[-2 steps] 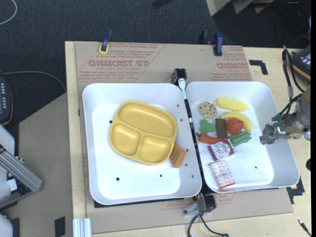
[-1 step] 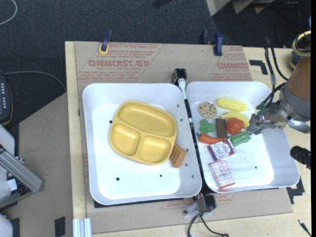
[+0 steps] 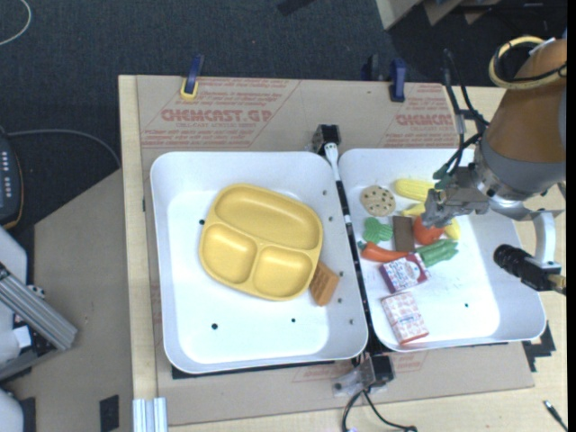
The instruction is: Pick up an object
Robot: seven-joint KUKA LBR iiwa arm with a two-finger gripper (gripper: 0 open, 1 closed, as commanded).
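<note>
Low over the right bin, the claw sits among a heap of toy food, and I cannot tell from this slanted view whether it has anything in its grip. Directly beneath and just left of it lie a red-orange piece and a brown block; a green piece sits just below, a yellow corn-like piece just above, and a chocolate-chip cookie further left. Two red-and-white packets lie lower left, well apart from the tips. Far to the left, in the other bin, rest a yellow divided plate and a small tan wafer.

By my judgement the step in hand is the descent onto the pile, likely aimed at the red-orange piece. Next calls for a firm close and a straight lift, since crowded neighbours could slip or snag.
</note>
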